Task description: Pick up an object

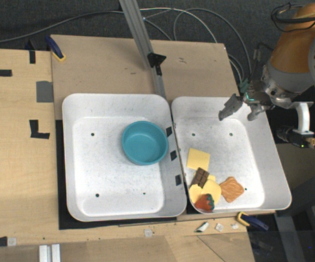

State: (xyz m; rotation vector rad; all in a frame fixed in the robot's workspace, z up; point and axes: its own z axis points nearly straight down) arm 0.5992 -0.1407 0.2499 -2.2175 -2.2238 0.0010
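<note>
Right now my gripper hangs spread wide and holding nothing, well apart from the yellow block. Those toys crowd together, so I might nudge them.

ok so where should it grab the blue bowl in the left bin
On the rim, from straight above. The blue bowl sits upright and open, too wide to span, so one finger inside and one outside its thin wall looks best, at the right edge nearest the gripper.

fixed overhead camera | slanted downward | mid-range | both bins in frame
</note>
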